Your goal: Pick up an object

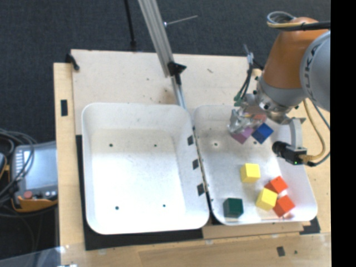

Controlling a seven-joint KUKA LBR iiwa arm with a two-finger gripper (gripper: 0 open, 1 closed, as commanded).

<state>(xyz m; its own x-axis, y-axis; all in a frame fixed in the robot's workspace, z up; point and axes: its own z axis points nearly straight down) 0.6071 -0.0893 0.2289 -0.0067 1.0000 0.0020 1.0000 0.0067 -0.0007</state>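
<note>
My gripper (242, 123) hangs over the far part of the right bin (219, 149), below the grey and orange arm (289, 60). A purple block (241, 136) lies directly under its tip, partly hidden by it. A blue cube (262, 132) sits just to the right of the purple block, touching or nearly touching it. Whether the purple block is gripped cannot be made out. Nearer the front lie a yellow cube (250, 172), a second yellow cube (267, 198), two orange-red cubes (277, 184) (285, 205) and a dark green cube (233, 207).
The left bin (139, 166) stands beside the right one, with a dark divider (197, 166) between them. A slanted metal post (158, 32) rises from the bench behind the bins. Cables (314, 127) hang beside the arm at the right bin's far right corner.
</note>
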